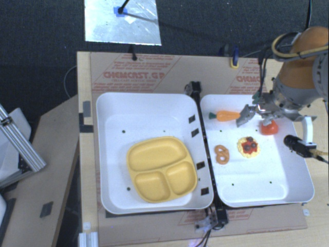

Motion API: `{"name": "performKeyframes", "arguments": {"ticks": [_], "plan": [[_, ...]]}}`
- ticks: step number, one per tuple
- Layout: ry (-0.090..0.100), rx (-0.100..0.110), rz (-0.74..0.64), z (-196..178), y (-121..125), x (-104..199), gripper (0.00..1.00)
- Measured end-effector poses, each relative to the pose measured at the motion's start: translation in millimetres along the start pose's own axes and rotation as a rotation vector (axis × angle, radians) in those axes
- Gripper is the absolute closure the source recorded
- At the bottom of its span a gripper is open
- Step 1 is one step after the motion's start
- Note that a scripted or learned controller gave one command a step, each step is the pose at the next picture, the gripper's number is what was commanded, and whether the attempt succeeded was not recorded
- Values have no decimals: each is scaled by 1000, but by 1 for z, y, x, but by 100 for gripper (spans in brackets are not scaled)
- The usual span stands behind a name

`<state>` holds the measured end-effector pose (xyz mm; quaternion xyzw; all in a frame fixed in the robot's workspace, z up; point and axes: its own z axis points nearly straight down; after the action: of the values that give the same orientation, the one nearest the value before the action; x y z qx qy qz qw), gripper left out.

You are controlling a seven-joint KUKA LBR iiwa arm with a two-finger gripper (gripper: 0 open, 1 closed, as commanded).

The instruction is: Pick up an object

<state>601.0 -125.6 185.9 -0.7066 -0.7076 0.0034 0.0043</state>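
Worktop [154, 66]: two shallow white bins are carried side by side.

Left bin [118, 107]: one yellow divided tray [162, 168] is held, lying flat in the near half, three compartments visible, nothing seen in them.

Right bin [288, 189]: four small items are held.
- Toy carrot [227, 116], orange with a green end, lying at the far left of the bin, pointing left to right.
- Pretzel piece [221, 154], brown, lying near the dividing wall, apart from the rest.
- Round yellow piece with red and dark topping [248, 146], lying near the bin's middle, just right of the pretzel piece.
- Red-orange piece [269, 127], lying at the far right, directly below the wrist of the arm.

Pincer [257, 112]: positioned low over the far part of the right bin, between the toy carrot and the red-orange piece. One grey finger is seen reaching left toward the carrot's right end. Whether the fingers are apart or together cannot be told, since the wrist covers much of them. Nothing is seen held between them.

Task status: no item is lifted; all four are judged to be resting on the bin floor. The approach is judged to be in hand, the carrot or the red-orange piece being the likely target. The closing of the pincer on an item and the lift are left to be done.
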Motion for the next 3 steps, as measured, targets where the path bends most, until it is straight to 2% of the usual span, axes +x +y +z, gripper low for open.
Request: {"name": "performKeyframes", "arguments": {"ticks": [1,2,3], "plan": [[-2,-12,-2,-7,3,0,0],[-1,-9,-1,37,10,-1,0],[-1,-9,0,80,6,2,0]]}}
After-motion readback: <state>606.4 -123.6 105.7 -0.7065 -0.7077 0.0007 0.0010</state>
